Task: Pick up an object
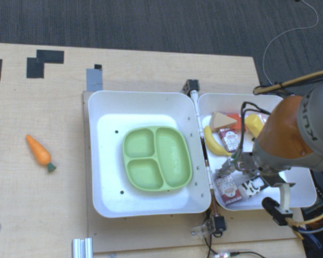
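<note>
From the overhead camera you see the arm [290,130] reaching into the right bin [307,195], with its pincer [238,168] low over a clutter of things: a banana [214,143], a red-and-white packet [227,190], a tan wedge [223,120] and a yellow item [253,124]. You cannot tell whether the pincer is wide, narrow or holding anything, since the wrist hides it. The things lie crowded and touching, so a close may catch two at once or slip off the flat packet. The left bin [97,144] carries a green divided plate [157,158]; a toy carrot [39,152] lies on the tabletop [37,208].
</note>
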### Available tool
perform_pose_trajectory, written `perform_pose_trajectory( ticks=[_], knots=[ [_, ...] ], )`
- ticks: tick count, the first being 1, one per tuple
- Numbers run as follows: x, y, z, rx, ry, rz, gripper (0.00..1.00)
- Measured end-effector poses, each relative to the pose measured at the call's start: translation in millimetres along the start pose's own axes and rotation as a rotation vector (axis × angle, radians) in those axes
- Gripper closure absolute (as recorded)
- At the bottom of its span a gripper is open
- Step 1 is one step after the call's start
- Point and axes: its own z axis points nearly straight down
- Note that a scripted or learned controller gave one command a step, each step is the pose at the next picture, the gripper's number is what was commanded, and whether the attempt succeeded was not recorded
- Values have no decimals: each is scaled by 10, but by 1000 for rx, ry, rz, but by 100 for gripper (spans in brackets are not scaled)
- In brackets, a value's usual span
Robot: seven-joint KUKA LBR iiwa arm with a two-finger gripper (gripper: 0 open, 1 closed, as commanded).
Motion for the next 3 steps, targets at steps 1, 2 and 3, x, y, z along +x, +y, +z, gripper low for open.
perform_pose_trajectory(
  ticks=[1, 2, 3],
  knots=[
    [11, 23, -113, -5, 1, -3, 100],
    [11, 22, -112, -4, 2, -3, 0],
    [17, 38, -218, -8, 2, -5, 100]
  ],
)
